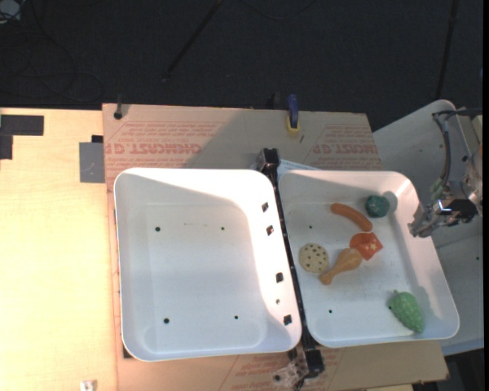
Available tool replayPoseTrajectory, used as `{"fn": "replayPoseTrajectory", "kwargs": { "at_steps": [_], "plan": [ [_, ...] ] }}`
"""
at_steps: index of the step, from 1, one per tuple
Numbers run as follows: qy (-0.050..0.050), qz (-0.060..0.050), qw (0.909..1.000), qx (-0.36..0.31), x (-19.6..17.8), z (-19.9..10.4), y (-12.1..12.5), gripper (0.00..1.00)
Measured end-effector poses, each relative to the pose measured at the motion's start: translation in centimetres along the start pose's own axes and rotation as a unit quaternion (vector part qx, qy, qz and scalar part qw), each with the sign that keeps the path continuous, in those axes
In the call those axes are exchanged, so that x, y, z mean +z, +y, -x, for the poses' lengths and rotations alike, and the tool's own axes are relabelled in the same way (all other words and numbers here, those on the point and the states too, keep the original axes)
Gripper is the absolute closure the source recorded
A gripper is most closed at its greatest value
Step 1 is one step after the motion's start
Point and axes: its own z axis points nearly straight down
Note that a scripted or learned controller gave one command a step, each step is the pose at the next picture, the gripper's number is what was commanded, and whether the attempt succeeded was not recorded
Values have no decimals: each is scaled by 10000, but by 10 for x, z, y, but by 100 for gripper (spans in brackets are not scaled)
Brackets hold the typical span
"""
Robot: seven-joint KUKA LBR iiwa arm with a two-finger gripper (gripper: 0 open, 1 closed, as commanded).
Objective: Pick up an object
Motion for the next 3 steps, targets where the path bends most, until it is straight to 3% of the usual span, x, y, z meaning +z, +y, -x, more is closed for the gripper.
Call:
{"fn": "replayPoseTrajectory", "kwargs": {
  "at_steps": [1,2,3],
  "plan": [
    [-31,127,9999,-38,-138,-30,-1,100],
    [1,3,10000,-1,-11,5,-21,100],
    [-26,115,9999,-46,-121,-37,-7,100]
  ]
}}
